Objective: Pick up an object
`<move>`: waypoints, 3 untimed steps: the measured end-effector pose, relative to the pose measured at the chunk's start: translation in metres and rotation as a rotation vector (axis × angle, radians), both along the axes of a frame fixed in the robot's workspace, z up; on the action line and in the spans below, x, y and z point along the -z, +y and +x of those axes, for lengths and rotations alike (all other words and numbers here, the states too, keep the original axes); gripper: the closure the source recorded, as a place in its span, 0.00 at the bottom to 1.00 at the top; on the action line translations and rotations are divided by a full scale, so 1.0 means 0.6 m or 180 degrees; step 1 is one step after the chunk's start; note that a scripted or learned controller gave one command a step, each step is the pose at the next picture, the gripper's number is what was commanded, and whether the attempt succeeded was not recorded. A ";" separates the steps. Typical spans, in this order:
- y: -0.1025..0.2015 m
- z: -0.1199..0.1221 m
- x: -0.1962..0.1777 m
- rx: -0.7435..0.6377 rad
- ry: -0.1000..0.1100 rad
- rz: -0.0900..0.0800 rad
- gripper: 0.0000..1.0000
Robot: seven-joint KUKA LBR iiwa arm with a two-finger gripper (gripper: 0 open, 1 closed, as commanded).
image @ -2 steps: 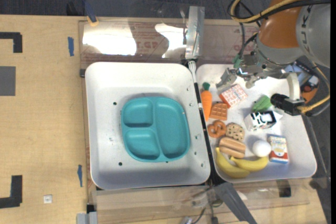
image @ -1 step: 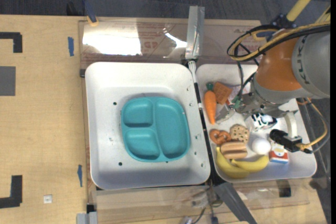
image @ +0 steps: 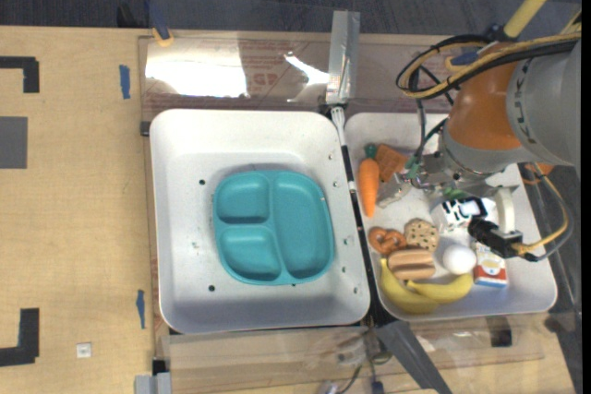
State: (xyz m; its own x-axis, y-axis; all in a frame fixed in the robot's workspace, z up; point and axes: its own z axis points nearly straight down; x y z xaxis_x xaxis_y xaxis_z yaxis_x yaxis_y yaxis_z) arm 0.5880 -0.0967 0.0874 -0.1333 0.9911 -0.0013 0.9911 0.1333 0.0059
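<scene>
In the camera view, a pale wooden tabletop [image: 65, 226] fills the left of the frame, marked with black tape corners and short blue tape strips, and dark carpet runs along the top edge. Two shallow white bins sit side by side at centre and right. The left bin [image: 175, 152] holds a teal divided plate [image: 274, 227] lying flat near its middle. The right bin [image: 536, 291] is crowded with toy food: a carrot [image: 368, 186] upright along its left wall, a pretzel [image: 385, 240] below it, a cookie [image: 421, 233] just beside the pretzel, a hot dog [image: 412, 266] resting on a banana [image: 427, 292] along the lower edge, a white egg [image: 455, 257] touching the hot dog's right end, and a small carton [image: 490, 272] to the right of the egg. The arm [image: 540, 106] reaches in from the upper right, its orange band above the wrist, cables looping around it. The pincer [image: 454, 208] hangs low over the middle of the right bin, just above the egg and cookie; whether it is apart or together I cannot tell.
</scene>
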 end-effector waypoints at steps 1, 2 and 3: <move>-0.006 0.123 0.003 -0.0034 0.0104 0.0011 0.00; -0.008 0.125 -0.016 -0.0044 0.0086 -0.0003 1.00; 0.116 0.135 -0.170 0.0489 -0.0013 0.0009 1.00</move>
